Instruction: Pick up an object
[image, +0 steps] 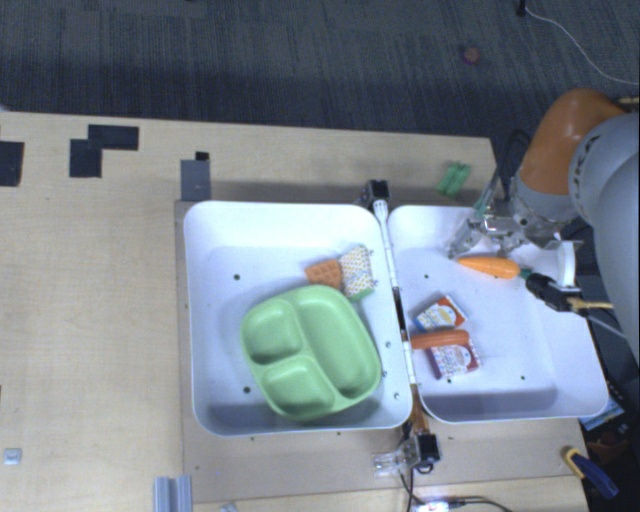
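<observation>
My gripper (480, 240) hangs over the back of the right bin (560, 400), open, with nothing between its fingers. An orange carrot (488, 267) lies on the bin floor just in front of the fingertips, close to them. Nearer the left wall of this bin are a small white, blue and red packet (438, 314), a reddish sausage (440, 340) and a red-and-white packet (455, 361). The left bin (215, 300) holds a green divided plate (310, 350), an orange waffle-like piece (324, 272) and a patterned pouch (357, 270).
A small green object (453, 180) lies on the bench behind the right bin. Black markers (100, 150) sit on the wooden bench at the far left. The divider between the bins (395, 300) runs just left of the packets.
</observation>
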